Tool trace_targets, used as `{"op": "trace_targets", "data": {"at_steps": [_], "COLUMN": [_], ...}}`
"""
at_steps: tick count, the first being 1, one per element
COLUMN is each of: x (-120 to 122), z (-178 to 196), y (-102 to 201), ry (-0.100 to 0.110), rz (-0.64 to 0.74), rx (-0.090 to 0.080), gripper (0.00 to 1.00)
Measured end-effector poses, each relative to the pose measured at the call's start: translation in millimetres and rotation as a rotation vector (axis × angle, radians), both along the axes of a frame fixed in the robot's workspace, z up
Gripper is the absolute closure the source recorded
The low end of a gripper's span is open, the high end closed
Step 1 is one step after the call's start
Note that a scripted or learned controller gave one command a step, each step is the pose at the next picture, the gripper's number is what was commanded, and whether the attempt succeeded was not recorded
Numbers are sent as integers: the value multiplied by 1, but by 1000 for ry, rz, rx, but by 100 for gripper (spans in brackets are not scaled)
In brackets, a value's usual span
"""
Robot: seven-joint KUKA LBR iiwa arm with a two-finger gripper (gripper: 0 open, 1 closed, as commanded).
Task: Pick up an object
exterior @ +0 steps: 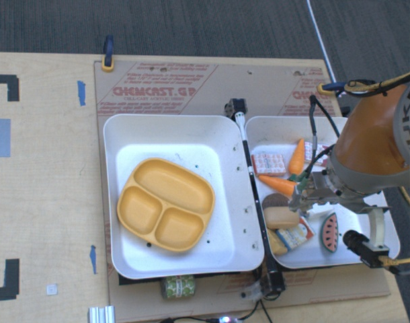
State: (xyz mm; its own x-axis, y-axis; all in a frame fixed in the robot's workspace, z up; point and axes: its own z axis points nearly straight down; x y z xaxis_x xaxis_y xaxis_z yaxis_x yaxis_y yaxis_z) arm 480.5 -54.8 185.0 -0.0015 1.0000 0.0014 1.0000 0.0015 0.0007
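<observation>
Lying in the right bin (386, 244), a toy carrot (277, 184) runs left to right, tip pointing left. Hovering at its right end, the claw (304, 197) gives no clear sign of its opening. Nearby sits a watermelon slice (329, 232).

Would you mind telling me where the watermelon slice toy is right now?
The red and green watermelon slice toy lies in the right white bin, toward its front right part, right of the small snack packet and below the arm's wrist.

One fixed camera above the bench (44, 180), looking down at a slant (both white bins (117, 180) in frame), moderately near
</observation>
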Motion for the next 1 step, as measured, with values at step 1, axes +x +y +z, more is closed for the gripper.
{"op": "trace_targets", "data": {"at_steps": [1], "x": [0], "z": [0], "y": [22], "ry": [0], "rz": [0], "rx": [0], "gripper": [100]}}
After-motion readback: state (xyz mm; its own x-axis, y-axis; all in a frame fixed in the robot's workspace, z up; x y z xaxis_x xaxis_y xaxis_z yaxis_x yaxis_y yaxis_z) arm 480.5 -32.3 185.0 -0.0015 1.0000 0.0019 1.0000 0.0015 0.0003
